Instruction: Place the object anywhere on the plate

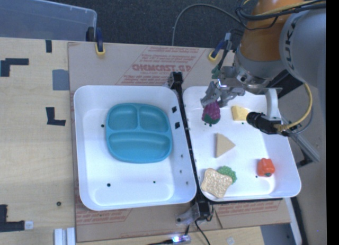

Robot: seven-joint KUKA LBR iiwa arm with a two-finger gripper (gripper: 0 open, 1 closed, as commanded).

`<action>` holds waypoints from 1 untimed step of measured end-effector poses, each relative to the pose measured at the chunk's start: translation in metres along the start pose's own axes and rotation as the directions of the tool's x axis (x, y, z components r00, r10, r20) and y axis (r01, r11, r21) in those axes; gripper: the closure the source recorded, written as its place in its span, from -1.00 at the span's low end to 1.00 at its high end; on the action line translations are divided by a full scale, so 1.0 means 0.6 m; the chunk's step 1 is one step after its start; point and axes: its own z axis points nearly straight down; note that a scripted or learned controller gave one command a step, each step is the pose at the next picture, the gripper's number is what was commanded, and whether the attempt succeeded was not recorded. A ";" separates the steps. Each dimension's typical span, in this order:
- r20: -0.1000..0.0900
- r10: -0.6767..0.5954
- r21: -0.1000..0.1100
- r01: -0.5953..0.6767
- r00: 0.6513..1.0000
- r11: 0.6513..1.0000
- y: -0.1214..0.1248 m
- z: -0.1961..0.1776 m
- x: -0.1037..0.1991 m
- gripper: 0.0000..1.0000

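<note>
The arm point(286, 32) reaches in from the right over the right bin point(280, 185). Its hand point(214, 100) hangs at that bin's upper left corner, just beside the divider between the bins. A purple grape bunch point(211, 114) sits right under the fingertips, touching them; the fingers look closed around its top, so the hand appears to have hold of the grapes, though whether they are lifted off the bin floor cannot be told.

The blue plate point(139, 133), with three compartments, lies in the middle of the left bin point(90, 185), well apart from the grapes.

Other things lie in the right bin: a yellow cheese piece point(240, 113) near the hand, a tan wedge point(223, 145) at the centre, an orange-red piece point(265, 167) at the right, and a cracker point(216, 182) touching a green piece point(228, 172) at the bottom. Both bins rest on a cardboard sheet point(153, 66) on the desk point(32, 133).
</note>
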 end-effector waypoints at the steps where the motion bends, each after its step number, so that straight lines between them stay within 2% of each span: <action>1: 0.001 0.002 0.001 -0.002 1.000 1.000 -0.033 0.018 0.063 1.00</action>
